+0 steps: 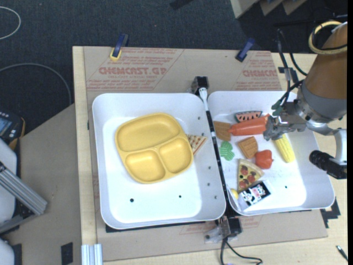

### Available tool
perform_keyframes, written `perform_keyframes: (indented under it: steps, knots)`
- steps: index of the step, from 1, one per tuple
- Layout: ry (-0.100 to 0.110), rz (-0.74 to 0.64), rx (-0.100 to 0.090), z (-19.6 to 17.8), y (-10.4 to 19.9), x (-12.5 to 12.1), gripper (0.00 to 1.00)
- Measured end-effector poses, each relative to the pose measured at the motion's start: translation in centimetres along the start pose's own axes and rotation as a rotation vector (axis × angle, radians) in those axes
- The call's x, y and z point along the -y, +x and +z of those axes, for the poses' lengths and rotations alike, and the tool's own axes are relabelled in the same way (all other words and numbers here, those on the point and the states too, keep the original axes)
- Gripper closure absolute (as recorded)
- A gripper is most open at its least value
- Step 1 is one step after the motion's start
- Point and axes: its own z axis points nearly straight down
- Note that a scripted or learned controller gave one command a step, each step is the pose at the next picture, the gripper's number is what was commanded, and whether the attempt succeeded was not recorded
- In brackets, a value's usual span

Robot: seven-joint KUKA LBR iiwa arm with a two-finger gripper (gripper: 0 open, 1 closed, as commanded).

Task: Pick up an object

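The right bin (309, 195) holds several toy foods: a watermelon slice (247, 116), an orange carrot (248, 128), a brown bread piece (223, 130), a green broccoli (226, 150), a cracker (247, 147), a red tomato (264, 158), a yellow corn cob (284, 147), a pizza slice (249, 174) and a black-and-white carton (254, 194). My gripper (274, 128) hangs low over the right bin, at the carrot's right end and just above the corn cob. Its fingertips are hidden in the dark wrist hardware.
The left bin (110, 126) carries a yellow three-part plate (153, 146), with a waffle piece (196, 142) at its right rim. Clamps (117, 47) sit on the cardboard's far edge. The arm's grey body (325, 101) overhangs the right bin's far right corner.
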Motion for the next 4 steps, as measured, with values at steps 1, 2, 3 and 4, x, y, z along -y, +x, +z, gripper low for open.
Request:
perform_keyframes:
  steps: [1, 2, 3, 4]
  knots:
    - [0.001, 0.002, 0.001, -0.3, 2.6, 3.0, 1.00]
    - [0.000, 0.002, 0.001, -0.4, 3.3, 3.4, 1.00]
    - [0.001, 0.004, 0.002, 1.5, 2.6, 3.6, 1.00]
    - [0.000, 0.003, 0.001, 1.4, 2.6, 3.8, 1.00]
